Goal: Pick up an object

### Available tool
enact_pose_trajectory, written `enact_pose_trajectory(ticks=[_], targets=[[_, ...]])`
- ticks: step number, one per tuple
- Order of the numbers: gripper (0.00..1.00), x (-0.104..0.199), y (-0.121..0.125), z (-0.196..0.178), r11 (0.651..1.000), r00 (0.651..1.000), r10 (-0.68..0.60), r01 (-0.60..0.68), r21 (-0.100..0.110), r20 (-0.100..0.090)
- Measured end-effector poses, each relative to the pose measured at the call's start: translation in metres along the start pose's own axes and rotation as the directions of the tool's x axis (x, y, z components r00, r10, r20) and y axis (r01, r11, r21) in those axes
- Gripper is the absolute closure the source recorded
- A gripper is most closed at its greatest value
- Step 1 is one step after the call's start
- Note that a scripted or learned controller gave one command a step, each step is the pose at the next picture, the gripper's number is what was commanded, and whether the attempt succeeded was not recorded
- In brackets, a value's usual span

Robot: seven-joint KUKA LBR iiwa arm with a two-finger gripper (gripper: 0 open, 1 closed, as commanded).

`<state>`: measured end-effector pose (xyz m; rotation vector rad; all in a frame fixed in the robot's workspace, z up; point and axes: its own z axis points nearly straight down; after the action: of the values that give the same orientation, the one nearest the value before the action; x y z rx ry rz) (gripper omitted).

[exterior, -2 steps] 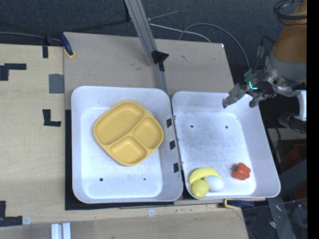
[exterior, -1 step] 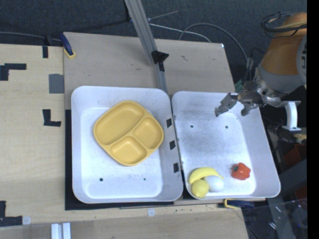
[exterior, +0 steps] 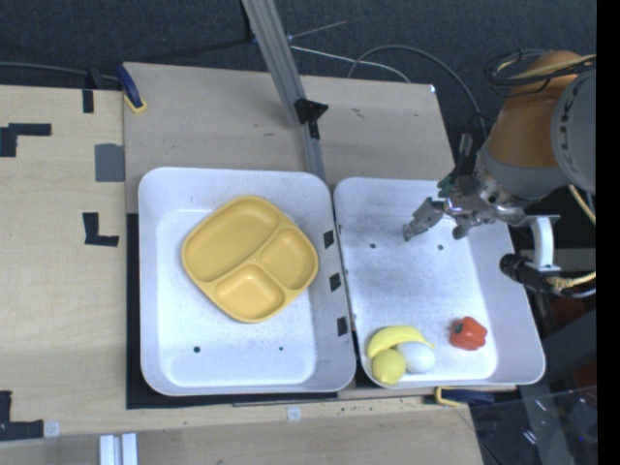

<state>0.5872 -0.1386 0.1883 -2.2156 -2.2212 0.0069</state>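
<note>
My gripper [exterior: 441, 223] hangs over the upper part of the right bin [exterior: 407, 279], its two fingers spread apart and open, with nothing between them. At the bin's near edge lie a yellow banana [exterior: 397, 337], a yellow lemon [exterior: 388, 365] and a white egg-shaped ball [exterior: 419, 357], touching each other. A small red pepper [exterior: 468, 333] sits a little to their right. All of these are well below the gripper in the view.
The left bin [exterior: 165, 356] holds a yellow divided plate [exterior: 250, 257]. A grey metal pole [exterior: 281, 56] slants down to the divider between the bins. Cables trail at the arm's right side.
</note>
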Motion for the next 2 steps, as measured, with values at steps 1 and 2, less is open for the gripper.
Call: enact_pose_trajectory(ticks=[1, 2], targets=[[0.0, 0.01, 0.003, 0.055, 1.0, 1.0, 0.001, -0.001, 0.001, -0.001], [1.0, 0.01, 0.004, 0.042, 1.0, 1.0, 0.0, 0.0, -0.003, 0.0]])
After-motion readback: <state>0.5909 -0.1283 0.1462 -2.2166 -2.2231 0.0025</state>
